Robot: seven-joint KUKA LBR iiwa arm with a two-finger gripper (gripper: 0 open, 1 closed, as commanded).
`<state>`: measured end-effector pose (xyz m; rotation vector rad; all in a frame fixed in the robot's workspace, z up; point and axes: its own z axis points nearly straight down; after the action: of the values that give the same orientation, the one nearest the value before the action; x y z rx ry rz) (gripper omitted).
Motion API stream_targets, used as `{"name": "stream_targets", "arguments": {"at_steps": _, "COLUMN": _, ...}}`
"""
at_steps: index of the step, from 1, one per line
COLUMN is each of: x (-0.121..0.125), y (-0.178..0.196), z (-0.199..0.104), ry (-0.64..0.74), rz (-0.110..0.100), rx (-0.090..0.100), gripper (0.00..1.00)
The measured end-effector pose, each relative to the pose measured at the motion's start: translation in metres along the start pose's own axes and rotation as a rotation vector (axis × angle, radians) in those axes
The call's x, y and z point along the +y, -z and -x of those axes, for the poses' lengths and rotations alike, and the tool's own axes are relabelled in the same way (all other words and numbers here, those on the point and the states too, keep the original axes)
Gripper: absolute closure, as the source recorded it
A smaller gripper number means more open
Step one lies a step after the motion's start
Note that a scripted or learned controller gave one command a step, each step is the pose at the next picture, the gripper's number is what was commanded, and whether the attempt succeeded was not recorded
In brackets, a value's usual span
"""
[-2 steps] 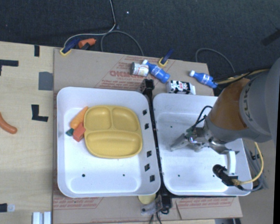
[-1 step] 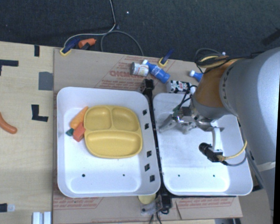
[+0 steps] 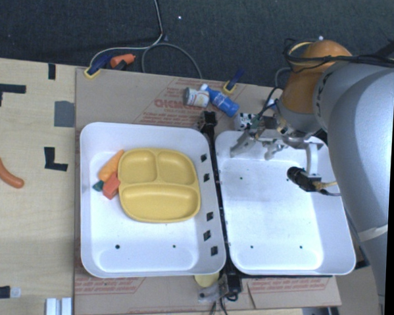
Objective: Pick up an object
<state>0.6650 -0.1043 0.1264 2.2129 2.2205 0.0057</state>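
My gripper [image 3: 257,148] hangs at the far edge of the right bin [image 3: 277,256], with its two grey fingers [image 3: 240,144] spread apart and nothing between them. A yellow divided plate [image 3: 159,184] lies in the left bin [image 3: 139,259]. An orange carrot-like toy [image 3: 109,167] rests against the plate's left side, with a small red and green piece [image 3: 108,189] just below it. These objects are well to the left of the gripper, across the wall between the bins.
The grey arm [image 3: 356,129] covers the right bin's far right corner, and a black fitting [image 3: 301,179] sticks out over the bin floor. A blue and white object [image 3: 212,98] lies behind the bins. A sausage toy [image 3: 7,172] lies on the bench at far left.
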Motion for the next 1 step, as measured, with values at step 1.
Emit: {"name": "stream_targets", "arguments": {"at_steps": 1, "x": -0.0390, "y": -0.0413, "z": -0.0064, "ry": -0.002, "rz": -0.003, "rx": -0.001, "gripper": 0.00}}
